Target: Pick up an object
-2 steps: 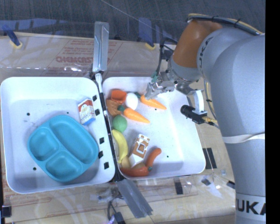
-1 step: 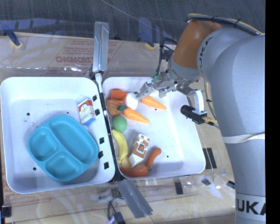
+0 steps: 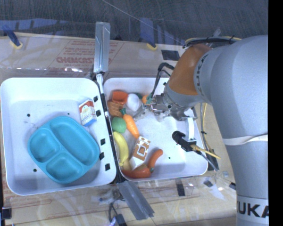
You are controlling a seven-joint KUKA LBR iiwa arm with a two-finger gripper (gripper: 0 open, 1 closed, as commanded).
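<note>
**Asker:** Where is your tool, and what lies closest to it?

**Me:** My tool [image 3: 150,105] is low in the far half of the right white bin [image 3: 179,166]. The white round ball [image 3: 133,100] lies just beside it, on the side toward the bin's left wall. From this angle I cannot tell whether the tool is wide or narrow.

**Asker:** What surrounds the ball?

**Me:** An orange blocky toy [image 3: 119,96] sits against it, next to the left wall. Nearer the camera, a green round toy [image 3: 118,125] and an orange carrot-shaped toy [image 3: 130,125] lie side by side, touching. After them comes a yellow plastic banana [image 3: 121,147] lying along the left wall. A small white-and-orange carton [image 3: 141,149] is just beside the banana. A curved red-orange pepper-shaped toy [image 3: 146,167] lies at the near edge, under the carton's lower end.

**Asker:** And the other bin?

**Me:** The left white bin [image 3: 28,98] holds a blue divided plastic plate [image 3: 63,148], lying flat toward the near side. A small red-and-white carton [image 3: 87,112] stands just beside the plate's far right rim, close to the wall between the bins. Both bins rest on the tabletop [image 3: 52,51]. My grey arm [image 3: 236,102] reaches in from the right.
</note>
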